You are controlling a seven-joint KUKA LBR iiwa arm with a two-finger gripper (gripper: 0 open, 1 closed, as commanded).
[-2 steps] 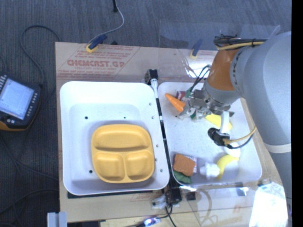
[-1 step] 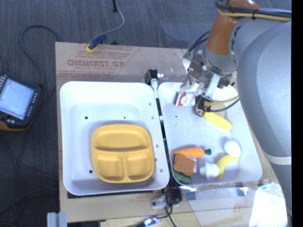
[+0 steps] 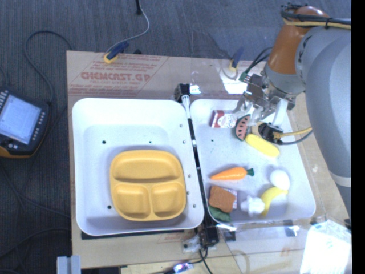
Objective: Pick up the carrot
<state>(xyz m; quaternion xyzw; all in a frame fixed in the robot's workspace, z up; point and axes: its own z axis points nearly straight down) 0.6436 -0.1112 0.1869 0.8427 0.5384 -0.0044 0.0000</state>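
Note:
The orange carrot (image 3: 228,174) with a green top lies on its side in the middle of the right bin (image 3: 302,210), its tip pointing left. My gripper (image 3: 266,117) hangs over the bin's far right corner, well behind the carrot and to its right. Its fingers stand apart with nothing between them, so it is open. A watermelon slice (image 3: 242,128) and a yellow banana-like piece (image 3: 262,145) lie just below and left of the gripper.
Near the carrot lie a white egg (image 3: 279,179), a yellow piece (image 3: 274,194), a small white bottle (image 3: 254,205) and a brown sandwich (image 3: 222,198). A red-and-white packet (image 3: 219,119) sits at the back. The left bin (image 3: 91,124) holds a yellow divided tray (image 3: 148,183).

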